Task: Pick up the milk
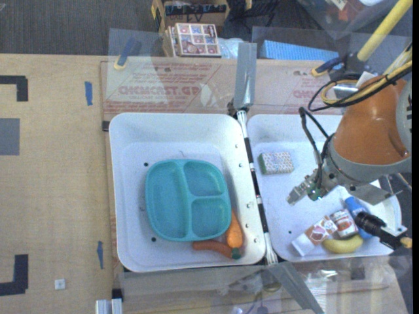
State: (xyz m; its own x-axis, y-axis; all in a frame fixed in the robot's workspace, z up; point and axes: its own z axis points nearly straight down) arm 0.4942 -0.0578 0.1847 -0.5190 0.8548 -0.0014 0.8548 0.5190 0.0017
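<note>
Milk (326,229): small carton lying flat in right bin (281,237), front corner, touching banana (343,244). Likely light, crushable, slick; grip across narrow sides. End effector (305,192) hovers near, finger state unclear.

One fixed camera looks down at a slant from above the bench (52,175), at moderate distance. Both white bins sit side by side mid-frame, left bin (124,136) and right bin (275,133); the floor lies at the far edge.
</note>
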